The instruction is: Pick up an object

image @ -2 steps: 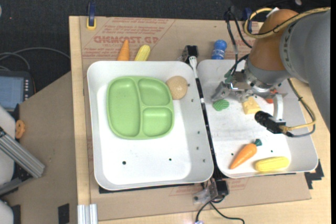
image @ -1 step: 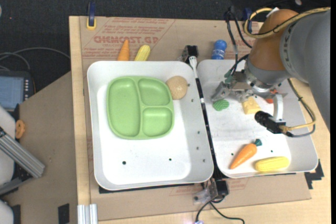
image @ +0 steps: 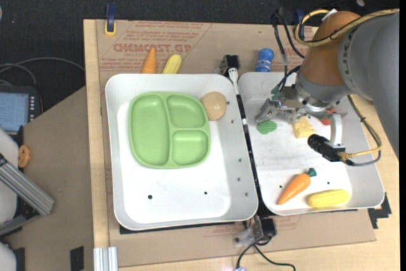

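Observation:
My gripper hangs over the upper left part of the right bin, under the grey arm with its orange band. A small green piece lies just below it, very close; contact is not discernible. A pale yellow chunk lies to the right of the green piece. Near the bin's front lie an orange carrot and a yellow, banana-like piece.
The left bin holds a green divided plate and a tan round item at its upper right. Behind the bins on the board lie a carrot, a yellow corn and a blue bottle.

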{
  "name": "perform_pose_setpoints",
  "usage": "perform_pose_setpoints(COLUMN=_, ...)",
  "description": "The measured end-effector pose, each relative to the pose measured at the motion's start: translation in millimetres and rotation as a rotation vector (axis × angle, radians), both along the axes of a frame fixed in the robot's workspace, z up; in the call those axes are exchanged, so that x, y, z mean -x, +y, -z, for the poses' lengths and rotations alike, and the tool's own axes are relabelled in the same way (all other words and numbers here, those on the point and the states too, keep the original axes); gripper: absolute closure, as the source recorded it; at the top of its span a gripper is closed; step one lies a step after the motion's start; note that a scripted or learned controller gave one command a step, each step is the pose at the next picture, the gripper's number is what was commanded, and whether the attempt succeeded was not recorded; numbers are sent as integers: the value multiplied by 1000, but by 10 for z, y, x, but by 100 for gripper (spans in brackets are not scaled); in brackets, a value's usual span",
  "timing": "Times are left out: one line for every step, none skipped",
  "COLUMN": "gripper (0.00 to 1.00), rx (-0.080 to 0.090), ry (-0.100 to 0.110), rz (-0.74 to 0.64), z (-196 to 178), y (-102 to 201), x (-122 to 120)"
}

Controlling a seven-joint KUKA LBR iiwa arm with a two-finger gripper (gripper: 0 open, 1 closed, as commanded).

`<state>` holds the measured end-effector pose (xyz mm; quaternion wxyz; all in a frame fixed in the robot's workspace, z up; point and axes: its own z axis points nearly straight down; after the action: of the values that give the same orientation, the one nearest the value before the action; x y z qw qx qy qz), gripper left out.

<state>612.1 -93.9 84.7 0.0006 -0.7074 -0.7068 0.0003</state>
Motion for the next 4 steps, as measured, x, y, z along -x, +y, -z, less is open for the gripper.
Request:
perform_pose_setpoints(gripper=0, rx=0, ry=0, rz=0, z=0, y=0, x=0)
perform_pose_setpoints(gripper=0, rx=2, ry=-8, rz=-3, z=-7, y=15, x=-571)
perform_pose_setpoints(gripper=0, rx=1, ry=-2, rz=-2, z=-4, y=17, x=-546)
perform_pose_setpoints(gripper=0, rx=1, ry=-2, rz=-2, z=-4, y=17, x=-546)
